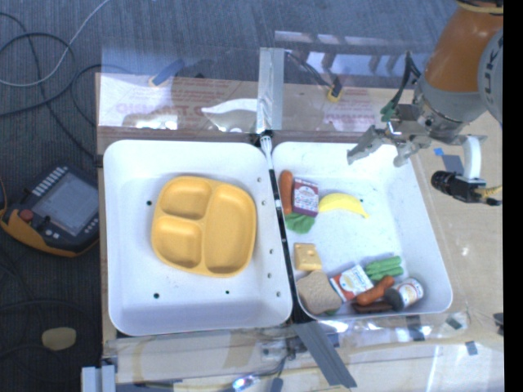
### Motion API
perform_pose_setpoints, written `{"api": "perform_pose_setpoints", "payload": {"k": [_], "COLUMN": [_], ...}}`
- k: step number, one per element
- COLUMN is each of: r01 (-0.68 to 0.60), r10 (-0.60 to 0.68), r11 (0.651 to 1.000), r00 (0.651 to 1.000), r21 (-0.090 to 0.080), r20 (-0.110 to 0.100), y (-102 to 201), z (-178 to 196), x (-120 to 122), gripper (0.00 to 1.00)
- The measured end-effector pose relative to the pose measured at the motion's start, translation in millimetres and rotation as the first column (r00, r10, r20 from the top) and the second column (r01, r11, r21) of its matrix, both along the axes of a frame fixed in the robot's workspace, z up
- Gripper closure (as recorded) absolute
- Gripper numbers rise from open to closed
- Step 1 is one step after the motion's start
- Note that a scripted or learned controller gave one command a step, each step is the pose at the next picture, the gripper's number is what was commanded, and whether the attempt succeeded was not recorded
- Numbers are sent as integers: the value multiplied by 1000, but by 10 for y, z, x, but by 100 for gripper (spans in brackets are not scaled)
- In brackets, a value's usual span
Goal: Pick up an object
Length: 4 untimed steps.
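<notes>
The gripper (380, 147) hangs with fingers spread and nothing between them over the right bin's (417, 211) far edge; the banana (343, 205) lies near, below it.

**Dark floor and cluttered bench edges**

Seen from above at a slant. Dark grey carpeted floor (163, 15), crossed by a thin pale cable (106, 6) and dark looping cables (33, 64) toward the left. On the floor at left, a grey handheld control pendant (53, 211) with an orange rim. Near the bottom left corner, a small tan lump (59, 338). Beyond the bench's far edge, glossy clear sheeting (204, 104) catching bright glare.
</notes>
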State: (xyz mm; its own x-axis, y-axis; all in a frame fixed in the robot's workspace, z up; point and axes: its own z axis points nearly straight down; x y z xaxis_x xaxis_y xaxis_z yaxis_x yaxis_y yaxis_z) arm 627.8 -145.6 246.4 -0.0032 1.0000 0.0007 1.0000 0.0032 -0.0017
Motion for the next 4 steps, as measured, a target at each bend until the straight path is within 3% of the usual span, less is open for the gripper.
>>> {"api": "perform_pose_setpoints", "payload": {"k": [1,2,3,4], "r01": [79,169,277,320], "r10": [-79,-169,-277,-320], "r11": [997,986,961,947], "r00": [997,986,961,947], "r21": [-1,-4,0,-1], "r20": [0,-2,10,0], "y": [184,160,-281,-505], "z": [154,-936,-1566,-1388], "x": [161,113,-215,-280], "gripper": [0,0,0,0]}}
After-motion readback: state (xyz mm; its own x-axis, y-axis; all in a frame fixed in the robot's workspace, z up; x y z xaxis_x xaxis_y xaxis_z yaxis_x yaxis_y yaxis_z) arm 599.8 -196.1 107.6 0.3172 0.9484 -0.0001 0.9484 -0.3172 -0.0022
